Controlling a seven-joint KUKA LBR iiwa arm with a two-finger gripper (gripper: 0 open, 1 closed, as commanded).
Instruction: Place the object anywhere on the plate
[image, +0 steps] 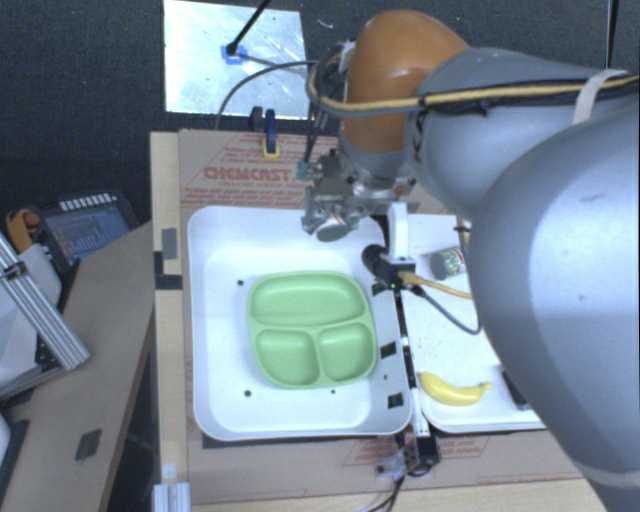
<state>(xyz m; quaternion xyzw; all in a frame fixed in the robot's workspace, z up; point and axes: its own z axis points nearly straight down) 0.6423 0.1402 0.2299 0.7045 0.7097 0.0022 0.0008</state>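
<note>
Hand (330, 215) hangs over left bin's (215, 300) far edge, grip state unclear, so get it above plate (305, 330) centre before releasing.

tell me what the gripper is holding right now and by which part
It cannot be told. The gripper hangs over the far edge of the left bin, above the green plate, and its fingertips are too unclear to show any object between them.

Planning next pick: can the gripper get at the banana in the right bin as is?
Probably yes. The banana lies alone on the right bin floor, nothing on it; the gripper hangs over the left bin.
</note>
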